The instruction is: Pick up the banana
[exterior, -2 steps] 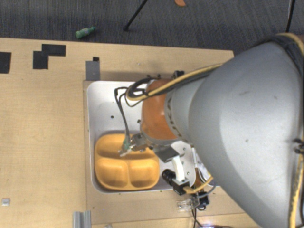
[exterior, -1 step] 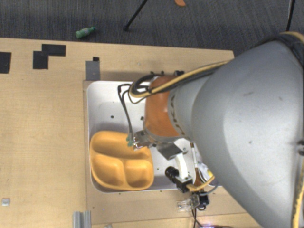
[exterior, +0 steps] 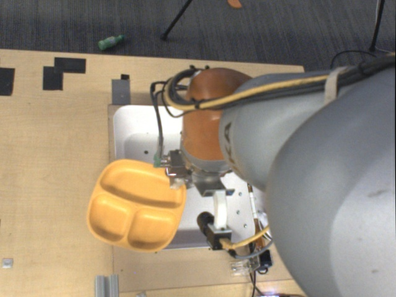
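The tan bench (exterior: 49, 153) bears a white bin (exterior: 133, 125), a yellow plate (exterior: 133, 206) overlapping its rim.

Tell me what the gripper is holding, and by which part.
Cannot be told: the gripper meets the right-hand rim of the yellow three-compartment plastic tray, but whether that rim is clamped is hidden from view.

Yellow divided plate (exterior: 136, 206); white bin (exterior: 133, 129); grey arm (exterior: 322, 166) w/ orange band (exterior: 207, 122).
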